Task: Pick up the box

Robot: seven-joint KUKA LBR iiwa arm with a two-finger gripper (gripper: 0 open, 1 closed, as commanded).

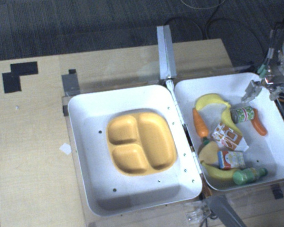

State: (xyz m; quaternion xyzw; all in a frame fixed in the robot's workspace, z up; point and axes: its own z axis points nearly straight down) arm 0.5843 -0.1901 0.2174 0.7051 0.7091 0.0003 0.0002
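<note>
The gripper (258, 86) looks open above the can (242, 114); toys crowd the box (231, 158), so it may slip

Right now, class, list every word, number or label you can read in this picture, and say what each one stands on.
None can be read.
Orange and white patterned box: printing too blurred.
Small red, white and blue carton: label too small.
Green and white can: label too blurred.
</note>
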